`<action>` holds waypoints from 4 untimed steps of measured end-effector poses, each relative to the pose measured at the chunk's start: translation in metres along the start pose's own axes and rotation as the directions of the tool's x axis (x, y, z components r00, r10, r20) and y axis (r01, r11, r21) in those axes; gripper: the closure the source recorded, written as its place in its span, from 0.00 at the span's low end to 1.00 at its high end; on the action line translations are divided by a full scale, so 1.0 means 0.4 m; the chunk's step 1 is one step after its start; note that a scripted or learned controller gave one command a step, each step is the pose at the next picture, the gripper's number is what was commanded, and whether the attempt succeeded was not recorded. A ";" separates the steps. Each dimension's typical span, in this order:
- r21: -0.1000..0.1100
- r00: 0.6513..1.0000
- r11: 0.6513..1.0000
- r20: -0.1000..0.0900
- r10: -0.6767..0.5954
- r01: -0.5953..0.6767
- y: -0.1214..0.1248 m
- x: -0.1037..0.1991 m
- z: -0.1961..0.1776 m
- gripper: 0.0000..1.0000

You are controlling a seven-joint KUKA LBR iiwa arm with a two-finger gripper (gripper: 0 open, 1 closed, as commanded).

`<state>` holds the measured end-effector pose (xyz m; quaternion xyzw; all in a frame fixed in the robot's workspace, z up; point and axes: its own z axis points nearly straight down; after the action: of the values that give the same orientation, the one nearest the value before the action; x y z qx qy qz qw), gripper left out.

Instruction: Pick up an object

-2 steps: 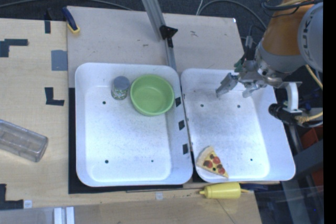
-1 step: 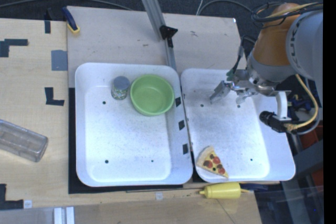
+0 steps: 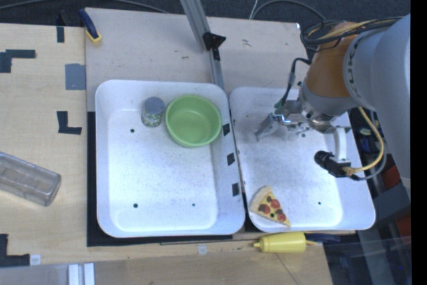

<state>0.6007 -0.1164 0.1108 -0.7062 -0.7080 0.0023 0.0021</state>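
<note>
Arm enters from the right, wrist w/ orange band over the upper part of the right bin. Jaws hang low over the bin's upper-left area, pointing toward the divider between bins; fingers look splayed apart w/ nothing between them, so released, no grasp. Bin floor directly under them is bare.

Candidate objs (task names no specific one):
- Pizza slice toy, flat in the right bin's lower-left corner, near the rim. Nearest to the jaws but still well apart from them.
- Green bowl, upright in the upper part of the left bin, mouth up.
- Small grey-lidded jar, just beside the bowl on its left, prob. touching (hard to tell).

Outside the bins: yellow bottle lying on the desk just below the right bin's front rim; clear plastic container on its side at far left.

Judgement: approach phase, pick not yet made. Low tilted posture suggests a descent onto a spot w/ no obj (likely a miss if jaws close here). Pizza slice lies flat, so little for the fingers to bite.
</note>
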 end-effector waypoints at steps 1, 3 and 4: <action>-0.003 1.000 1.000 -0.001 -0.001 0.001 0.002 0.002 -0.033 1.00; -0.013 1.000 1.000 0.001 0.001 -0.001 0.005 -0.017 -0.320 1.00; -0.011 1.000 1.000 0.001 0.000 0.000 0.007 -0.016 -0.454 1.00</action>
<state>0.6045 -0.1228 0.2923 -0.7063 -0.7079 -0.0014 -0.0022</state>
